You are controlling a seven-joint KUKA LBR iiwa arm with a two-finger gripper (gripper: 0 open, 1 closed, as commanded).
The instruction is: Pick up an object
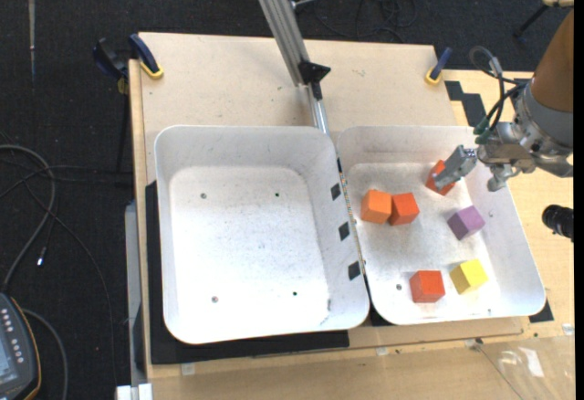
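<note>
My gripper [480, 170] hangs over the back right part of the right bin [511, 234], its two fingers spread apart with nothing between them. A small red block [440, 177] lies just left of the left finger [460, 162], beside it and outside the gap. Two orange blocks [376, 205] [404, 208] sit side by side near the bin's middle. A purple block [466, 222] lies right of them. Near the front edge are a red-orange block [427, 286] and a yellow block [471, 276].
The left bin [173, 206] adjoins the right one along a shared rim. A slanted metal pole [278, 15] comes down from the back to the gap between the bins. Clamps [144, 57] [438, 65] hold the board's back corners.
</note>
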